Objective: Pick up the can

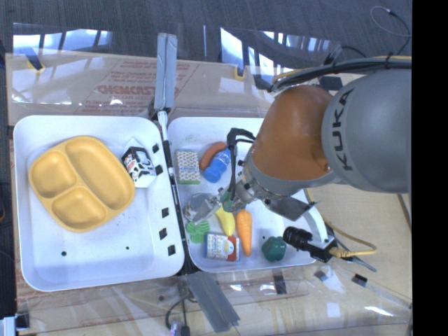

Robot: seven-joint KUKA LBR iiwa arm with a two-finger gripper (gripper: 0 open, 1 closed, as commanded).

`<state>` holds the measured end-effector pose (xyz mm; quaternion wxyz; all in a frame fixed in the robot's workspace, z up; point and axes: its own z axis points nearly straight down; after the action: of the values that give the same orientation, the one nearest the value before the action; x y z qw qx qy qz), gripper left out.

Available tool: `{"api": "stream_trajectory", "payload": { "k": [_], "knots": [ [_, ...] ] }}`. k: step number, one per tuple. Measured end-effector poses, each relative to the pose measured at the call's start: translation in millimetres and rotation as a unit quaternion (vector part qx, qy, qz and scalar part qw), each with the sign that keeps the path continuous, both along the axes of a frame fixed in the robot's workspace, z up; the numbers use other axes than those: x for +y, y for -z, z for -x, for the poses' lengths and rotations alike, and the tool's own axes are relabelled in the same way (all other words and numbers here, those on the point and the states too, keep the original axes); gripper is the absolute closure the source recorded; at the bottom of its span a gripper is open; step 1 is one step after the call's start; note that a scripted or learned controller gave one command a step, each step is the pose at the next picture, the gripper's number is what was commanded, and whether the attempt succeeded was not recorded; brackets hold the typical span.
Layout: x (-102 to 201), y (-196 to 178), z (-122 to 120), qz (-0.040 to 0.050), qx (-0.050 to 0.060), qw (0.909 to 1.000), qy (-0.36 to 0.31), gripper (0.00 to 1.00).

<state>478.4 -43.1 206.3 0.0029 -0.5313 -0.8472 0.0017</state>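
Several things crowd the right bin (316,219), and that crowding is the main risk. In the camera view, what I take to be the can (222,247) lies near the front wall of that bin, red and white on its label. It is small and seen at a slant, so it may be a short carton instead. A carrot (243,231) lies just beside it on the right, a yellow fruit (225,220) sits just behind it, and a small green piece (198,229) lies to its left. A green pepper (274,248) rests near the carrot, further right.

With neighbours this close, a descent could land on the carrot or the yellow fruit instead, or catch two things at once. The can lies close to the bin wall, which leaves little room on that side, and its round body could roll away under a push. A silvery crumpled thing (199,205) further back could also be mistaken for the target.

The gripper (234,196) hangs below the orange wrist, over the middle of the bin, near a blue bottle (218,166) and the yellow fruit. The arm's bulk hides most of it, so I cannot tell whether it is open or closed, or whether it touches anything. Nothing appears held. It stands behind the can, apart from it.
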Motion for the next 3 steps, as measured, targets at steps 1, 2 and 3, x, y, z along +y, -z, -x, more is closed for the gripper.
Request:
{"api": "stream_trajectory", "payload": {
  "k": [1, 2, 3],
  "knots": [
    [-59.7, 75.3, -6.2, -0.0001, 0.001, 0.9954, 0.096, 0.0],
    [-75.1, 64.2, -23.2, 0.0009, 0.0, 0.9852, 0.171, 0.0],
    [-139.8, 116.5, -61.2, 0.001, 0.0, 0.9822, 0.188, 0.0]
  ]
}}
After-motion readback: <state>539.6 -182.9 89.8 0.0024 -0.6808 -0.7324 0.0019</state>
